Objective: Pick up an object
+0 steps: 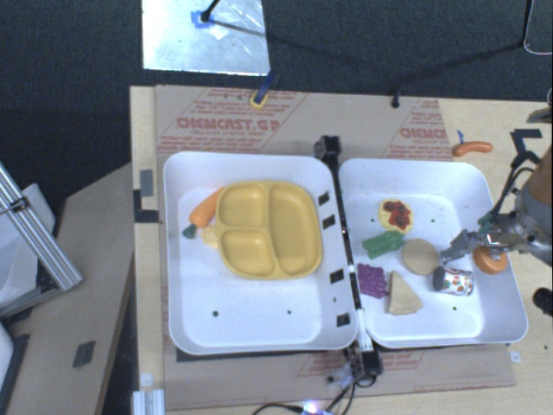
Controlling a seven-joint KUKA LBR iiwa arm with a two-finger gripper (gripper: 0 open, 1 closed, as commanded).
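1. My fingers (pixel 456 251) sit in the right bin (pixel 432 173), near its right edge. I cannot tell how open they are.
2. The little can (pixel 455 281) lies on its side just below them.

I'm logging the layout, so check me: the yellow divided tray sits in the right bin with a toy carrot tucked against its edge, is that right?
Not quite. The yellow divided tray sits in the left bin, not the right one, as the camera view shows. The rest holds: the toy carrot is tucked against the tray's edge.
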